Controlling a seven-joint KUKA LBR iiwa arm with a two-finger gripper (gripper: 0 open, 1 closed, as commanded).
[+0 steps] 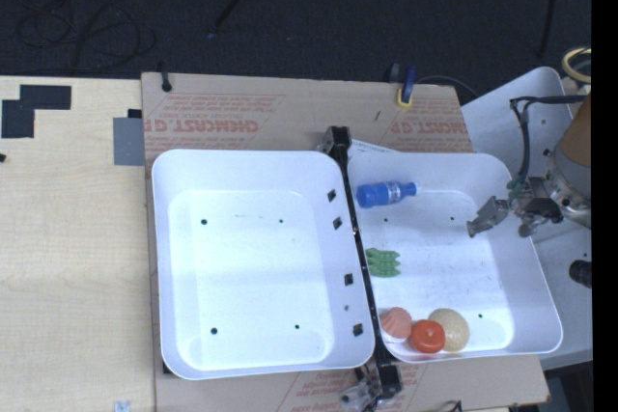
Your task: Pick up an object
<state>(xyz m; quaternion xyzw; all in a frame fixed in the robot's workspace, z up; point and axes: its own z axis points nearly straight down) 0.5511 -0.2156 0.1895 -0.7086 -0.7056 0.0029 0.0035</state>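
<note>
rightward, the gripper (pixel 504 215) hangs with fingers spread and nothing between them over the right bin (pixel 529 304), right of the blue bottle (pixel 385 194).

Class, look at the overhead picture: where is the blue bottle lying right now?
The blue bottle lies on its side in the right bin, near its far left corner beside the divider between the bins, beyond the green toy.

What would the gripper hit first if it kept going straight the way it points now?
Probably the bare floor of the right bin. The gripper hangs over its right side, apparently pointing down and left; the blue bottle lies further left. Depth is unclear.
</note>
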